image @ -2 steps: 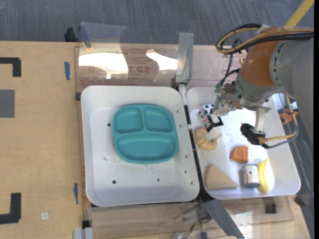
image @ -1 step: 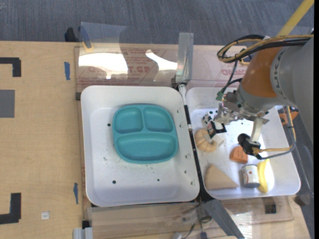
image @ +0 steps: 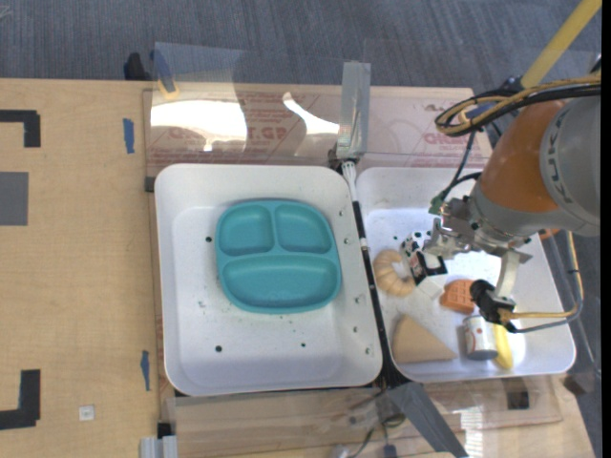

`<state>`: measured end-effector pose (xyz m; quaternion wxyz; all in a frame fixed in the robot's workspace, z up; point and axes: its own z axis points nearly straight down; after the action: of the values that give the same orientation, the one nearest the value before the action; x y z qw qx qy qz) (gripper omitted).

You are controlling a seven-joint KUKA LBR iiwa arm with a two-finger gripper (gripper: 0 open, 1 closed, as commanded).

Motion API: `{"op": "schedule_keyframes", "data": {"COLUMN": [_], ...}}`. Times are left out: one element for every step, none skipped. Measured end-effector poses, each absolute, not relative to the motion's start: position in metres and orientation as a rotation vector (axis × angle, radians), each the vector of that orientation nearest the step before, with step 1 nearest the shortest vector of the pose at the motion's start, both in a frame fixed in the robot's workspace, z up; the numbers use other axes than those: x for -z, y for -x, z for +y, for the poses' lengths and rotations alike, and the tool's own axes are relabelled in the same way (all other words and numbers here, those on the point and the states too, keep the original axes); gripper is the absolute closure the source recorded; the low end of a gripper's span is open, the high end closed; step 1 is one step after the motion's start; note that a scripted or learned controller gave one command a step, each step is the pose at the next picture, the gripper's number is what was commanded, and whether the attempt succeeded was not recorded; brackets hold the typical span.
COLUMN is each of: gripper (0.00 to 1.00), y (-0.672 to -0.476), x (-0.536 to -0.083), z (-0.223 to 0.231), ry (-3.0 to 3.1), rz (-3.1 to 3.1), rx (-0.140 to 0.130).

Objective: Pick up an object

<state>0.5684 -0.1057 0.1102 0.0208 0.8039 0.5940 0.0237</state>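
My gripper [image: 426,259] hangs low over the middle of the right bin [image: 544,351], under the grey and orange arm [image: 535,175] that comes in from the right. Its tip is right beside a tan, bread-like roll [image: 390,271], just to the roll's right. An orange piece [image: 459,296] lies just below and right of the tip. Nearer the front are a tan wedge [image: 418,342] and a grey and yellow item [image: 489,340]. I see nothing held.
The left bin [image: 181,351] holds a teal divided plate [image: 278,254] at its centre. A metal divider post [image: 353,113] stands between the bins at the back. Yellow and black cables [image: 477,108] loop above the arm.
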Motion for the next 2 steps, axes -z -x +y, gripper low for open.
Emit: {"op": "schedule_keyframes", "data": {"gripper": [1.00,1.00], "y": [-0.532,-0.490], "x": [-0.110,-0.113], "z": [-0.098,-0.106], "ry": [-2.905,-2.965], "rz": [1.098,0.988], "rx": [-0.093,-0.051]}}
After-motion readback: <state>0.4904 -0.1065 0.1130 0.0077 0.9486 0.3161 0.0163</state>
